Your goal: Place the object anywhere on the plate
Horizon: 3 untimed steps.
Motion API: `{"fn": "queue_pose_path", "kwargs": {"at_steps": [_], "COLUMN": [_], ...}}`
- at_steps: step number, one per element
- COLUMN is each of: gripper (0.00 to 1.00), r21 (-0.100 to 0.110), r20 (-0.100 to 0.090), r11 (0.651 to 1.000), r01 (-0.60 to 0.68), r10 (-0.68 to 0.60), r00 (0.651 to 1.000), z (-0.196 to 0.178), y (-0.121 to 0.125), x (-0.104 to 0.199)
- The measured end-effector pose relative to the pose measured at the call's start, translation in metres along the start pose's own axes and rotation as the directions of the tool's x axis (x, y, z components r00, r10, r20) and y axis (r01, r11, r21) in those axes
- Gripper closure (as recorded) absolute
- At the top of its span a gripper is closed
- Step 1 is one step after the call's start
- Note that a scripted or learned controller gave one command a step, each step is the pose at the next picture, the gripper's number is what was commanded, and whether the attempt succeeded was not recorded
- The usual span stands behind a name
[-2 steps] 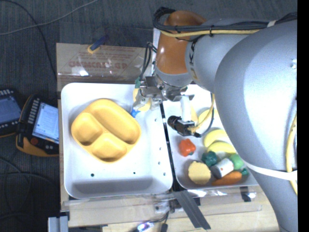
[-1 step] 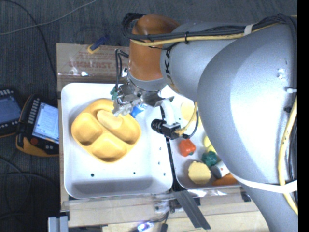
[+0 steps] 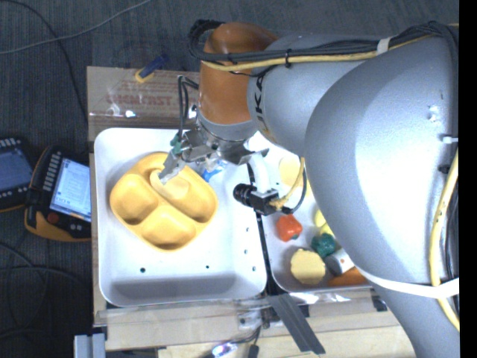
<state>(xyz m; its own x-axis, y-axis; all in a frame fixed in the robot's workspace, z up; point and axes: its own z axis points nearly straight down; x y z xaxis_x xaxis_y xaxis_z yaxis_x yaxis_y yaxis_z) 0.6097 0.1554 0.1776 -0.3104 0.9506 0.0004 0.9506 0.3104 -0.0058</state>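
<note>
Since the arm blocks a lot here, you can make out just one small item by the claw: a blue and white bit (image 3: 212, 172) at the upper right rim of the yellow plate (image 3: 130, 196). It's touching or just beside that rim. You can't tell which from this angle, nor what the item is.

The gripper (image 3: 177, 159) hangs over the plate's upper right part, approx. above the ridge between two hollows, w/ the blue and white bit just to its right. You can't tell whether the claw is clenched or released, and nothing is visibly grasped in it.

The plate has three hollows and lies in the left bin (image 3: 149, 282), toward its upper left. The lower part of that bin's floor is bare white.

The arm (image 3: 373, 125) comes in from the right and covers most of the right bin (image 3: 277, 278), w/ its orange band (image 3: 223, 88) above the wrist. A black knob on a cable (image 3: 250, 194) sits over the wall between the bins.

In the right bin you can see an orange piece (image 3: 289, 230), a green piece (image 3: 324, 243) and a pale yellow lump (image 3: 307, 267), all close together.

Beyond the left bin there's a cardboard sheet (image 3: 127, 95) at the top, and a handheld screen unit (image 3: 63, 196) on the carpet to the left.
</note>
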Motion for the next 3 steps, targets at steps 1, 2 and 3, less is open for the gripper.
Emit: {"fn": "queue_pose_path", "kwargs": {"at_steps": [1,2,3], "gripper": [0.0,0.0,0.0], "r21": [-0.001,-0.002,-0.002], "r20": [0.001,0.003,0.0], "r11": [0.969,0.98,0.977], "r01": [0.245,-0.199,0.213], "r10": [-0.245,0.199,-0.213], "r00": [0.969,0.98,0.977], "z": [-0.049,-0.075,-0.069], "y": [-0.077,-0.114,-0.162], "x": [0.047,-0.056,-0.092]}}
